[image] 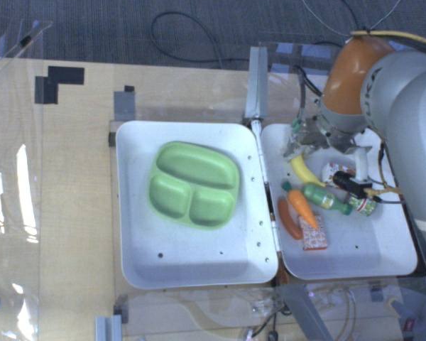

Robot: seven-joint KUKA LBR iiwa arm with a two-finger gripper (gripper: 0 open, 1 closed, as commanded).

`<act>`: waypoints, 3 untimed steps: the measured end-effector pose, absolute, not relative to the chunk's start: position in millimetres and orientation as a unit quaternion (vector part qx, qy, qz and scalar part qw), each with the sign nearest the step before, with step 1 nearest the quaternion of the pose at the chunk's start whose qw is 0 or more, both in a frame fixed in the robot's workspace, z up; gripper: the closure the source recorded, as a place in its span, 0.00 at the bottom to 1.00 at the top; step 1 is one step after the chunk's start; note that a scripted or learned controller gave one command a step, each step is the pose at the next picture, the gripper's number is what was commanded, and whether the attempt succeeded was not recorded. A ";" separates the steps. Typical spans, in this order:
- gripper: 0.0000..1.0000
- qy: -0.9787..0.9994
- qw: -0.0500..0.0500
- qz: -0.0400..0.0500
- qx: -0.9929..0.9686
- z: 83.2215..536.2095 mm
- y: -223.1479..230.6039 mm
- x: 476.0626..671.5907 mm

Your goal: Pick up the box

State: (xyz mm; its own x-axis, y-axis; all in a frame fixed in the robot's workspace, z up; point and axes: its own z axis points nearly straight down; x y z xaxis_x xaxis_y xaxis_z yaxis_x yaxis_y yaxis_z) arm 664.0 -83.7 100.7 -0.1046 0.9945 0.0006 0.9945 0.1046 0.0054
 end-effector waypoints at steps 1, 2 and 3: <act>1.00 0.725 0.001 0.001 0.689 183.8 -55.2 615.0; 1.00 0.658 0.000 0.000 0.753 181.9 -73.2 583.6; 1.00 0.606 0.000 0.000 0.795 192.5 -94.1 551.1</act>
State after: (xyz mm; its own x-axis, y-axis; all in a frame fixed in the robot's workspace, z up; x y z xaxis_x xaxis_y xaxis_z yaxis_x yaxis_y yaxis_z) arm 551.1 -94.1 192.5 0.2652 0.9642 0.0008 0.9642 -0.2652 0.0001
